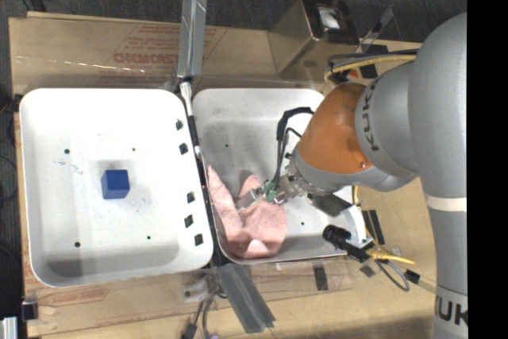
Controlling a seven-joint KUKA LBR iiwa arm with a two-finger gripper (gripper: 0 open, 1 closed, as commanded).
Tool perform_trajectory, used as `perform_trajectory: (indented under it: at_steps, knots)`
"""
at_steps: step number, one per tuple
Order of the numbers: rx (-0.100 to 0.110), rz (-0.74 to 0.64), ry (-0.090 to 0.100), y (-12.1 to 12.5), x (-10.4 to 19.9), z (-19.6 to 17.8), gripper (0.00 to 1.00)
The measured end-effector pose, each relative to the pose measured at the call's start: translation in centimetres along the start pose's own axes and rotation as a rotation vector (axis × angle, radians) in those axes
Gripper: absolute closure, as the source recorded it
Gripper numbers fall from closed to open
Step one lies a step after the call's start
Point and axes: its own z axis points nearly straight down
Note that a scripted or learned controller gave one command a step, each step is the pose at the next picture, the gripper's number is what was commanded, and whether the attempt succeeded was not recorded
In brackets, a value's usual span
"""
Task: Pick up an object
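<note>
A crumpled pink cloth (248, 220) lies in the right bin (238, 113), against its left wall and front edge. My gripper (268, 192) reaches down from the orange-banded wrist onto the cloth's upper right part, and a fold of pink cloth rises up to its tip. A small blue cube (116, 183) sits alone in the middle of the left bin (48, 123), far from the gripper.
The arm's grey body and orange band cover the right half of the right bin. A metal divider (190, 36) runs between the bins. A cardboard box (313, 32) stands behind the right bin, and cables lie at the bench's front right.
</note>
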Motion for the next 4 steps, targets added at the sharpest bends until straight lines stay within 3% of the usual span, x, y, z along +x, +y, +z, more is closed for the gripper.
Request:
perform_trajectory:
  at_steps: [1, 2, 3, 4]
  knots:
    - [0.003, -0.005, 0.004, 0.1, 0.0, -0.8, 1.00]
    - [0.003, -0.005, 0.004, 0.1, 0.0, -0.8, 0.00]
    - [0.001, -0.049, -0.002, 7.3, 1.0, 0.1, 0.00]
    - [0.006, -0.054, 0.004, 7.3, 1.1, -0.6, 1.00]
